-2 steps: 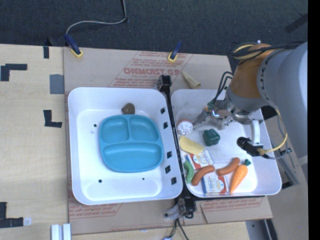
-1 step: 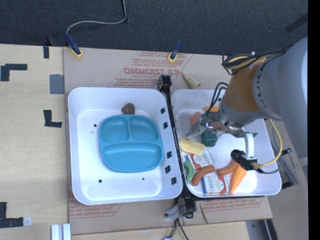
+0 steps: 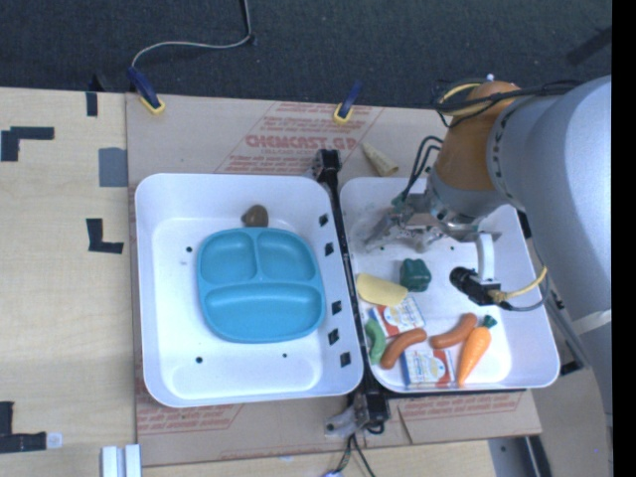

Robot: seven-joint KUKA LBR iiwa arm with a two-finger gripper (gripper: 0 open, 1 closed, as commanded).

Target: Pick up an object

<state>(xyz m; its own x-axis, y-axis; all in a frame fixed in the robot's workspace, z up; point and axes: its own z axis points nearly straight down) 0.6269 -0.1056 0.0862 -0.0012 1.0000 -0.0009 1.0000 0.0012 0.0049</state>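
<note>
My gripper [image 3: 399,231] hangs over the back left part of the right bin [image 3: 527,366], its grey fingers [image 3: 377,235] spread open with nothing between them. Just in front of it lies a dark green block [image 3: 414,273]. A yellow banana-shaped piece [image 3: 381,289] lies near the bin's left wall. Further forward are a red and white packet [image 3: 402,316], a green pepper [image 3: 376,339], a brown sausage [image 3: 402,347], an orange sausage [image 3: 452,333], a carrot [image 3: 474,352] and a white card [image 3: 427,367].
The left bin [image 3: 164,266] holds a blue divided plate [image 3: 261,283] and a small brown lump [image 3: 255,216] behind it. A black divider [image 3: 338,256] runs between the bins. The arm's wrist [image 3: 467,157] and a black cable fitting [image 3: 467,284] overhang the right bin.
</note>
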